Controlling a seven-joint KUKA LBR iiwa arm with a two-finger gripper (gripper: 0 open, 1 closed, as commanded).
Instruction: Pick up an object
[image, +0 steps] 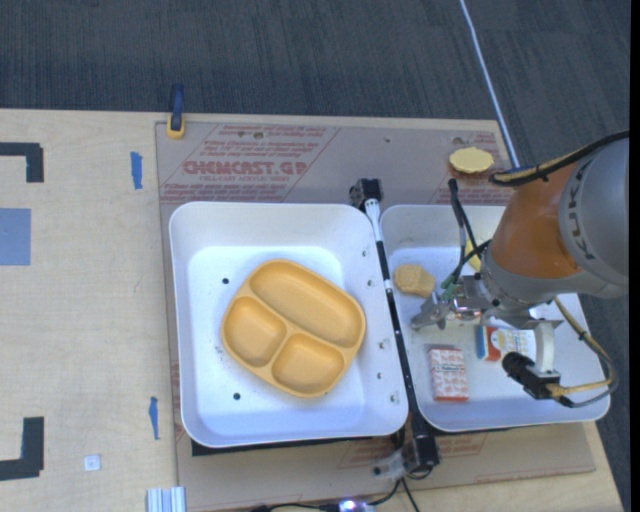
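Over right bin's (590, 408) left edge, gripper (432, 316) grasp unclear, red packet (448, 373) just below

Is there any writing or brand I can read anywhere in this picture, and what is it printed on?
"CHEMCAST GP": red print, seen upside down, on the brown board behind the bins; my best reading.
Smaller red lines above and below it on the board: too small to read.
Red and white packet in the right bin: print too blurred to read.
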